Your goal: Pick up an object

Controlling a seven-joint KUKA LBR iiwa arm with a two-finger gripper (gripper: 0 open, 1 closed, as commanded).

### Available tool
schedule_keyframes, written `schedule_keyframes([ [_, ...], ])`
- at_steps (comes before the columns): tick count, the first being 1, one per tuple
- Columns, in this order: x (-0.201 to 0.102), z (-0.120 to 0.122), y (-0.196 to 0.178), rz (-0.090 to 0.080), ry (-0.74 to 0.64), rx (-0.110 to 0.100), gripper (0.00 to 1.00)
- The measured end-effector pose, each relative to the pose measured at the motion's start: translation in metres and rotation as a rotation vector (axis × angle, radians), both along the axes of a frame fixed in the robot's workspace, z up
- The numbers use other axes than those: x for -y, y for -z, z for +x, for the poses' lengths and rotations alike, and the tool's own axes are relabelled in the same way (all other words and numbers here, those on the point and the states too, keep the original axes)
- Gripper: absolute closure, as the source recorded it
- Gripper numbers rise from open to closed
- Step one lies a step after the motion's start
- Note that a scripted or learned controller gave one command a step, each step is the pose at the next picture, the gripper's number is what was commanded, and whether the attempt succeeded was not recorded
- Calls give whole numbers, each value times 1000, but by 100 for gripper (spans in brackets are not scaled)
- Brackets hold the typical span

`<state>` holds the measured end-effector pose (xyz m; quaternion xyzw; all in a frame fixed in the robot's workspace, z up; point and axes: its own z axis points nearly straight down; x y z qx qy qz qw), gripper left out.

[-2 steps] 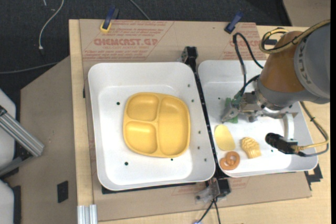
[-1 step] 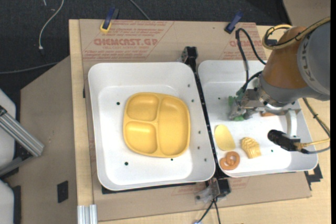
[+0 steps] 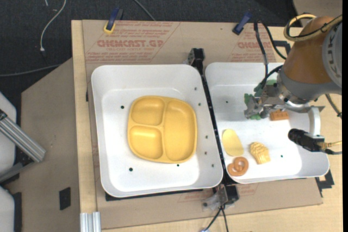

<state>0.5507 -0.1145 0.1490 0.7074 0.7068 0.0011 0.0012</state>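
Observation:
My gripper (image 3: pixel 255 111) hangs low over the middle of the right bin (image 3: pixel 228 79), under the grey arm with its orange band. A small orange block (image 3: pixel 279 115) lies just right of it. A bit of green (image 3: pixel 249 98) shows at the gripper's left side; I cannot tell what it is or whether it is held. Nearer the front of the bin lie a pale yellow oval piece (image 3: pixel 232 142), a yellow ridged corn-like piece (image 3: pixel 260 152) and an orange ring-shaped piece (image 3: pixel 237 166).
The left bin (image 3: pixel 103 84) bears a yellow plate (image 3: pixel 162 129) with three compartments. A black divider clip (image 3: pixel 196 55) sits between the bins at the back. Blue clamps (image 3: pixel 113 20) (image 3: pixel 242 23) grip the cardboard base's far edge.

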Motion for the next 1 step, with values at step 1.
schedule_keyframes([
  [1,-4,1,-63,0,-3,2,100],
])
